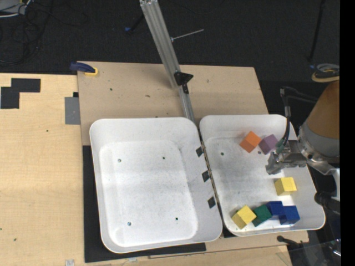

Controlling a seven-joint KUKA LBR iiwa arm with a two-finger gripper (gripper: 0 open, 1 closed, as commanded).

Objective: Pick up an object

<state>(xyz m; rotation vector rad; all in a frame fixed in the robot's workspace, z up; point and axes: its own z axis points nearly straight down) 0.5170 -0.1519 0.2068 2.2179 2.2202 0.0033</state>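
The right bin (233,127) holds several small blocks. An orange cube (250,142) and a purple cube (268,143) lie near its back right. A yellow cube (285,185) sits by the right wall. Along the front wall lie another yellow block (243,216), a green block (262,214) and a blue block (283,211). My gripper (275,165) hangs low over the right bin, just in front of the purple cube and behind the yellow cube by the wall. No block shows in its grasp.
The left bin (105,134) stands beside the right one, with black clips (205,175) along the shared edge. A slanted aluminium bar (165,49) rises behind the bins. The arm's orange band (327,112) looms over the right bin's right wall.
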